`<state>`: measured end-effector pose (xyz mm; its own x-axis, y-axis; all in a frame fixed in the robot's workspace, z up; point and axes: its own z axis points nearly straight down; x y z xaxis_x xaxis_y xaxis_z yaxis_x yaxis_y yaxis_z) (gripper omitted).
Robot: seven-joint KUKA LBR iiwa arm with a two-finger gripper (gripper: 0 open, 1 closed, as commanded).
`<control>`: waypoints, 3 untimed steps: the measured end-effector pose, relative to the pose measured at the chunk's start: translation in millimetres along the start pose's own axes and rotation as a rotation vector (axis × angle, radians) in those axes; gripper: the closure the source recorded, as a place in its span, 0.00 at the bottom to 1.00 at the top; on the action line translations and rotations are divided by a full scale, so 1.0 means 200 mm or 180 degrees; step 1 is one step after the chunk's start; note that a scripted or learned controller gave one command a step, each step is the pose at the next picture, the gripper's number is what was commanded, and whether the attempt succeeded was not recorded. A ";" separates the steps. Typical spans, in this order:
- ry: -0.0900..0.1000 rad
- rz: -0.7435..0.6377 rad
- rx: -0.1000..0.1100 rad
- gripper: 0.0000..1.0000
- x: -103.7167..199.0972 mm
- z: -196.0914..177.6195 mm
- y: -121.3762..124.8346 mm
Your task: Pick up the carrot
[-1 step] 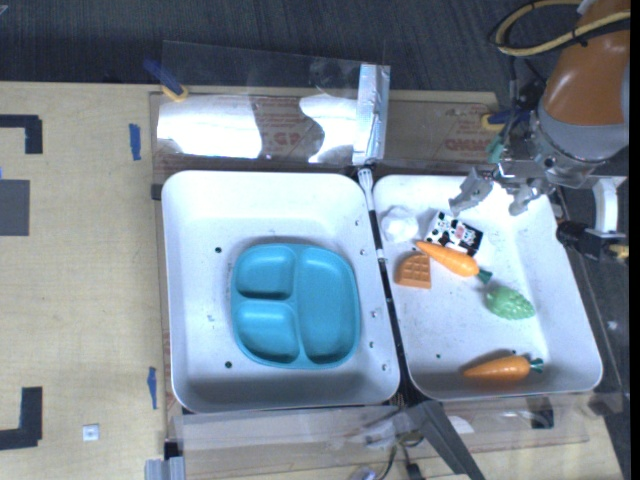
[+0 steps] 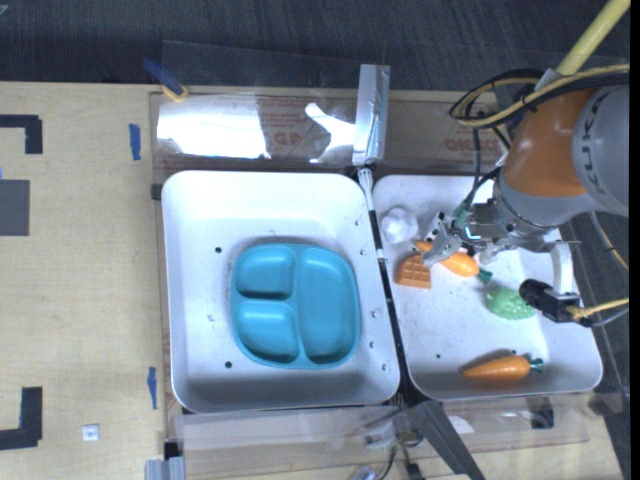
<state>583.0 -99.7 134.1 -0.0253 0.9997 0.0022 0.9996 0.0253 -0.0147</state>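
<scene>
Reaching into the right bin (image 2: 585, 363) from the right, I am hanging my gripper (image 2: 452, 244) low over its upper left part, close to a small orange piece (image 2: 461, 264) that lies just under my wrist. Whether anything is sitting between my jaws I cannot tell; the hardware there is too tangled and small to read, so I am not counting anything as held.

The carrot (image 2: 497, 368) I am after is lying on its side near the front wall of the same bin, leafy green end pointing right, well apart from where I am hovering. A waffle-like brown piece (image 2: 413, 271) is resting beside the wall between the bins, a white object (image 2: 396, 224) above it, and a green leafy toy (image 2: 511, 303) between my wrist and the carrot. The blue divided plate (image 2: 296, 303) is sitting in the left bin (image 2: 190, 268).

I am judging this as the approach step, with the grasp not yet made. Next I am needing to shift toward the front wall, line my jaws across the carrot's narrow width, and descend clear of the green toy.
</scene>
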 end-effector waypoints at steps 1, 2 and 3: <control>-0.0005 0.0097 -0.0095 0.00 -0.05 0.20 0.13; -0.0002 0.0099 -0.0094 1.00 -0.05 0.16 0.13; -0.0002 -0.0028 -0.0050 1.00 0.38 -0.26 0.22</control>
